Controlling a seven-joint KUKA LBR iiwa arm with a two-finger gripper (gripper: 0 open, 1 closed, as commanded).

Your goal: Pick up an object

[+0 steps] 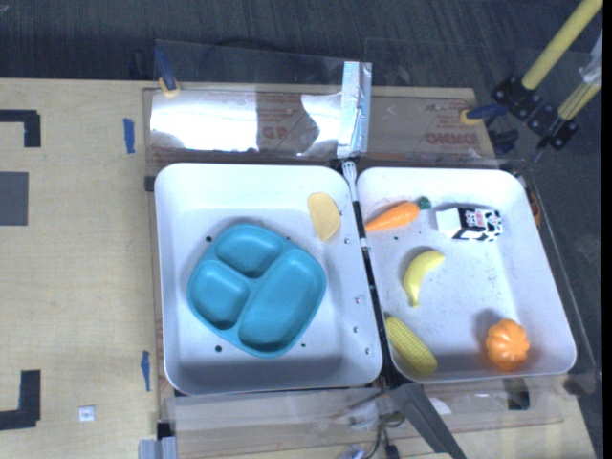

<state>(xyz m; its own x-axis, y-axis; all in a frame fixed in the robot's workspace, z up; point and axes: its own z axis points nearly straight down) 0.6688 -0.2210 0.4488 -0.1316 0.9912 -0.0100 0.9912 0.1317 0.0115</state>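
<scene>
Five loose pieces right of blue divided plate (256, 288), carrot (392, 216) and banana (421, 273) included, spaced apart, probably for clean grasps; pincer state impossible to tell.

Both bins, left (182, 352) and right (545, 285), are white, on a pale wood-toned counter (76, 285). The divided plate (254, 288) is turquoise blue. The chip-like piece (325, 215) is yellow, the carrot (393, 216) orange with a green tip, the banana (420, 273) yellow, the corn (410, 344) yellow, the pumpkin (507, 343) orange. The small carton (469, 223) is white with black patches, perhaps a cow pattern.
</scene>
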